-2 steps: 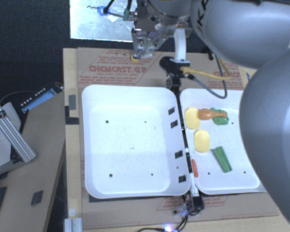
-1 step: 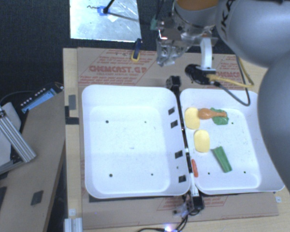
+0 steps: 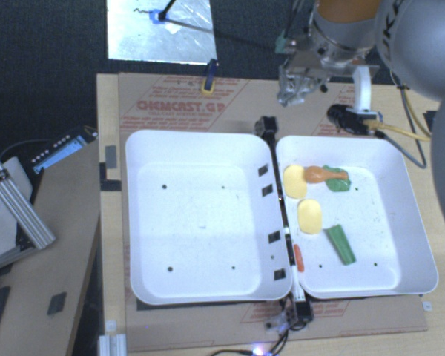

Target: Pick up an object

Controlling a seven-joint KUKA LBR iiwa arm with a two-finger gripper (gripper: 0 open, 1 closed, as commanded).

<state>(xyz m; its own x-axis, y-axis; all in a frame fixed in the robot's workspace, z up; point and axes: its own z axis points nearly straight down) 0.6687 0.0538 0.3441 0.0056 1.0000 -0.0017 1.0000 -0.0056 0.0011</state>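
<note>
The left bin [image 3: 196, 213] sits beside the right bin [image 3: 356, 228], which holds two pale yellow pieces [image 3: 295, 182] [image 3: 309, 216], an orange piece [image 3: 320, 173] touching a dark green one [image 3: 339, 185], and a green stick [image 3: 340, 244] (a small red bit [image 3: 299, 258] lies by the divider). The end effector [image 3: 293, 87] hangs above the counter [image 3: 178, 102] behind the bins, holding nothing; its opening cannot be told.

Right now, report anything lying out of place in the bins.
A small red-orange piece lies against the divider at the right bin's left edge, apart from the yellow, orange and green items clustered in that bin. Nothing looks spilled or damaged.
</note>
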